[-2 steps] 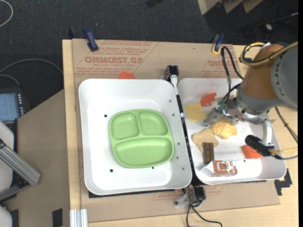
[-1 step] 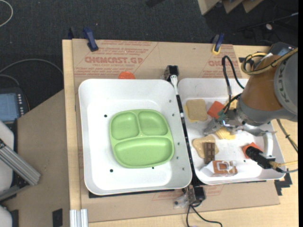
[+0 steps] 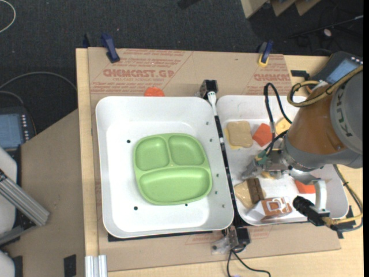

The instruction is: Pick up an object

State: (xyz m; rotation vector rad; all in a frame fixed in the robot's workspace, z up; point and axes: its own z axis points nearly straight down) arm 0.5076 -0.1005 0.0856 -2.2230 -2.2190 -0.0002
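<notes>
Gripper (image 3: 262, 165) low in right bin (image 3: 340, 198) near bread slice (image 3: 238, 134); grip state unclear, nothing lifted yet.

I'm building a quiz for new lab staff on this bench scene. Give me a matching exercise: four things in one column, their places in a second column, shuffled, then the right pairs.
Things:
1. green three-compartment plastic tray
2. small orange block
3. tan bread-shaped piece
4. blue clamp

Places:
A. far left edge of the bench board
B. right bin, far part, beside the bread-shaped piece
C. middle of the left bin
D. right bin, far part, near the divide between bins

Pairs: 1-C, 2-B, 3-D, 4-A
</notes>
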